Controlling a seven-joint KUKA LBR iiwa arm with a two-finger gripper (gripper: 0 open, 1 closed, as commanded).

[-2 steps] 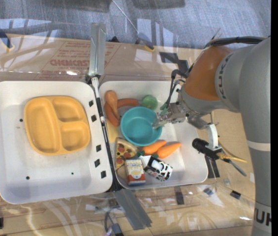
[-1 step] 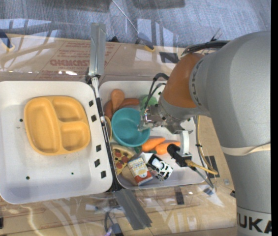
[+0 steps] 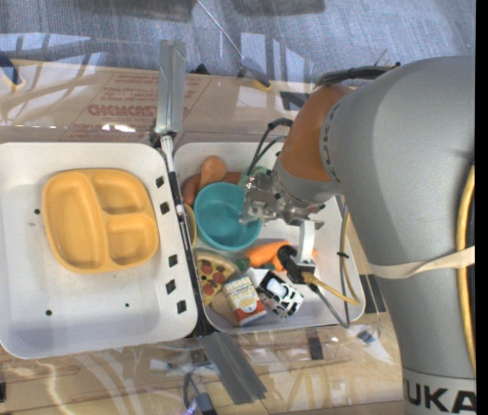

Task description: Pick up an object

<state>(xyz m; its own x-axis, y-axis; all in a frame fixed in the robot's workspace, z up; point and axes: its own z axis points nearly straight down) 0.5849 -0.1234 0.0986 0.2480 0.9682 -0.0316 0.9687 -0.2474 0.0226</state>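
"UKA" on arm base point(image 3: 438, 396)

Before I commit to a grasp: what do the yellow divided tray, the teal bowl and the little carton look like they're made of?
Yellow divided tray: looks like moulded plastic, matte, one even colour with soft rounded ridges. Teal bowl: probably plastic too, smooth with a slight sheen on the rim. Carton: seems printed cardboard or a plastic toy copy; flat faces, sharp edges, printed label. The view can't settle which.

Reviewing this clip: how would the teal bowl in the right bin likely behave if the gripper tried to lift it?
The teal plastic bowl looks rigid and probably light, so it should keep its shape. Its smooth, curved wall may slip between the fingers. It sits crowded against an orange carrot-shaped toy and a pizza-slice toy, so lifting it may nudge them.
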